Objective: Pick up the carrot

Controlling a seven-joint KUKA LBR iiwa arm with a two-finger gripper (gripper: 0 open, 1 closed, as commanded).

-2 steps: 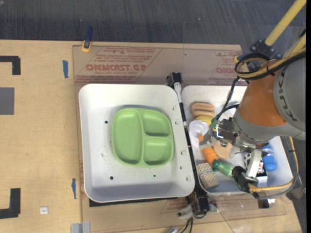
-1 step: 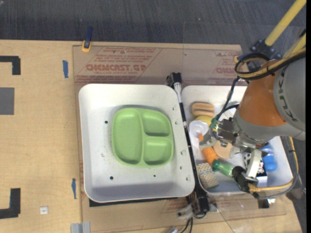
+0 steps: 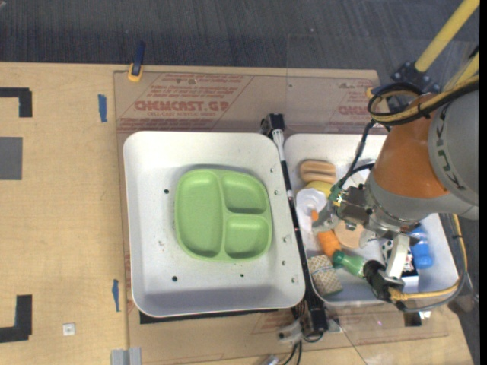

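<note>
The carrot point(image 3: 329, 242) is a short orange piece lying in the right bin point(image 3: 450, 278), near that bin's left wall. My gripper point(image 3: 335, 216) hangs low over the right bin, just above and slightly right of the carrot. The grey arm with its orange band point(image 3: 407, 166) covers much of the bin behind it. From this slant I cannot make out whether the gripper touches the carrot.
Around the carrot lie a green bottle point(image 3: 351, 263), a speckled item point(image 3: 326, 279), a white cup point(image 3: 310, 201), a bun point(image 3: 317, 170) and blue items point(image 3: 421, 254). The left bin point(image 3: 144, 226) holds a green divided plate point(image 3: 224, 214).
</note>
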